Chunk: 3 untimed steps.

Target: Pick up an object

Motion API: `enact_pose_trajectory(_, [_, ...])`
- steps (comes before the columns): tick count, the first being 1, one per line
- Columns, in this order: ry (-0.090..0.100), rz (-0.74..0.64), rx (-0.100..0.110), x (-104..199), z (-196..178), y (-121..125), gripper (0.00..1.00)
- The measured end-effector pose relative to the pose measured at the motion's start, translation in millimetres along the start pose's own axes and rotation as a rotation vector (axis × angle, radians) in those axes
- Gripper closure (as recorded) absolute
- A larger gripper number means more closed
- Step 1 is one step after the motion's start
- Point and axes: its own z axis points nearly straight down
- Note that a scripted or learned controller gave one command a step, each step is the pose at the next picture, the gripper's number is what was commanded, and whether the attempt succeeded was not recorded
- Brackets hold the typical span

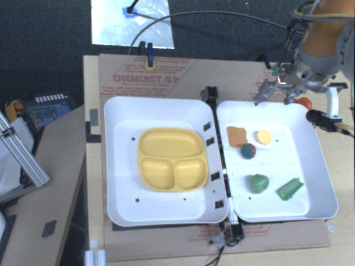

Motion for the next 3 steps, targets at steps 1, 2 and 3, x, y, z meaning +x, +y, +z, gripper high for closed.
enact_pose_trajectory(1, [0.0,0.002,0.003,-7.8,58.2,1.9,0.0])
enact_pose_trajectory(2, [0.001,-0.001,0.003,0.8,103.8,1.2,0.0])
enact_pose_trajectory(3, [0.001,-0.002,0.003,1.4,155.5,1.1,0.0])
